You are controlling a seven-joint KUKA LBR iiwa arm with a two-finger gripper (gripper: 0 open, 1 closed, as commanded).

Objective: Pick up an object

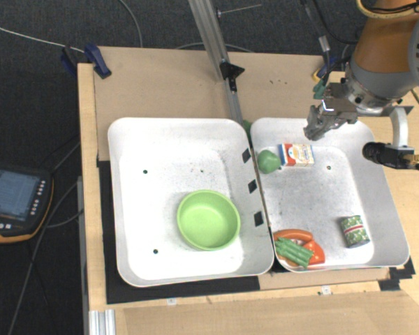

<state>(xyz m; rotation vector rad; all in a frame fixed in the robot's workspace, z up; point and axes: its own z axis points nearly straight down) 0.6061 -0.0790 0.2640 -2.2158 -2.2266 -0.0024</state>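
My gripper (pixel 315 130) hangs over the back edge of the right bin (pixel 377 187), just above and right of a small white carton (pixel 295 154) with red and yellow print. A green ball (pixel 268 161) lies against the carton's left end. Nothing shows between the gripper's tips. Near the bin's front lie a green can (pixel 353 231) on the right and an orange-red toy with green beans (pixel 298 248) in the front left corner. A light green bowl (pixel 208 219) sits in the left bin (pixel 146 180).
A slanted metal pole (pixel 213 37) rises from the back of the bench between the bins. Black clips (pixel 252 185) line the seam between the bins. A black sensor (pixel 384 152) hangs at the right bin's rim. A tablet-like pendant (pixel 14 199) lies far left.
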